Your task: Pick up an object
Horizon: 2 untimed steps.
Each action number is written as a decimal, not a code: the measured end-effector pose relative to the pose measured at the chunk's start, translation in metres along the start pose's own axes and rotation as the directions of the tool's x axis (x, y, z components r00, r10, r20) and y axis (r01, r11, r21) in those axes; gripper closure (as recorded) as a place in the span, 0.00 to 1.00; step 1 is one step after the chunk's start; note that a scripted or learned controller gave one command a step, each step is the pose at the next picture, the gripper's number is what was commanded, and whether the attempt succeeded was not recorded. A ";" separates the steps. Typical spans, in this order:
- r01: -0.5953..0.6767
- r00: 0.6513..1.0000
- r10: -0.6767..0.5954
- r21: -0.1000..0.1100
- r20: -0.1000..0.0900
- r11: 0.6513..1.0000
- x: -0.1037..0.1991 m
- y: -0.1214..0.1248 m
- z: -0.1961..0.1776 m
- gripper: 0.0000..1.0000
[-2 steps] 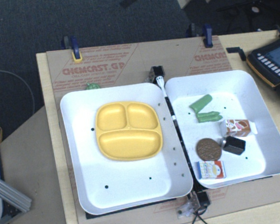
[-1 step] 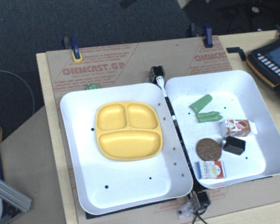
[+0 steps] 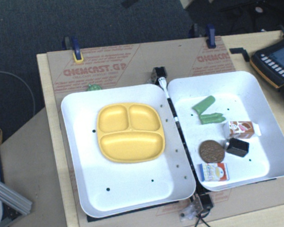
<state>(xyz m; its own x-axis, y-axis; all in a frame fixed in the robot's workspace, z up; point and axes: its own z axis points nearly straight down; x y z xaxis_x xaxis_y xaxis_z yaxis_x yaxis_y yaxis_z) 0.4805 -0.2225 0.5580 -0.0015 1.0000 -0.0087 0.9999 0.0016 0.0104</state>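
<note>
Card packet [image 3: 213, 171] beside brown disc [image 3: 211, 151]

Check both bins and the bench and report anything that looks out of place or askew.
One thing stands out: a small green object lies on the brown board just beyond the far rim of the left bin, outside both bins. The yellow divided plate sits flat in the left bin, and the right bin holds the other small items.
</note>
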 end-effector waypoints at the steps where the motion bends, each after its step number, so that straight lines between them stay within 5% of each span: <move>1: 0.000 1.000 0.000 -0.004 0.003 1.000 0.000 0.001 -0.011 1.00; 2: -0.002 1.000 0.002 0.014 -0.010 1.000 0.003 -0.002 0.024 1.00</move>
<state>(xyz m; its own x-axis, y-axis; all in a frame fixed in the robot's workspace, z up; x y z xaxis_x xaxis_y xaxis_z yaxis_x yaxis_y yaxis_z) 0.4791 -0.2195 0.5334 0.0002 1.0000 0.0008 1.0000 -0.0002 -0.0038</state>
